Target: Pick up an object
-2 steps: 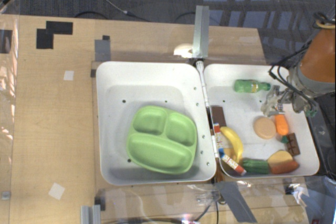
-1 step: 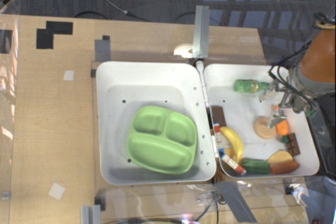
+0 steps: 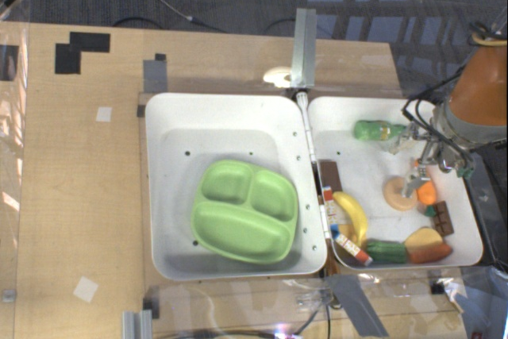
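A pale wooden worktop (image 3: 71, 194) carries two shallow white bins side by side, with dark carpet beyond its far edge. The gripper (image 3: 416, 180) is down in the right bin (image 3: 349, 155), its tips just above a tan round disc (image 3: 401, 195) and beside a small orange ball (image 3: 427, 193); whether its fingers are spread or pressed together cannot be told, and nothing is seen between them. Just past the ball lies a brown chocolate bar (image 3: 442, 218). At the near wall sit a yellow-and-red wedge (image 3: 428, 244), a dark green cucumber (image 3: 386, 251), a banana (image 3: 352, 217) and a red-white-and-blue marker (image 3: 349, 244). A second brown bar (image 3: 328, 179) rests along the left wall. A green bottle (image 3: 376, 130) lies on its side toward the far wall. The left bin (image 3: 167, 171) holds a green divided plate (image 3: 244, 210). The grey arm (image 3: 480, 103) with its orange band enters from the right.
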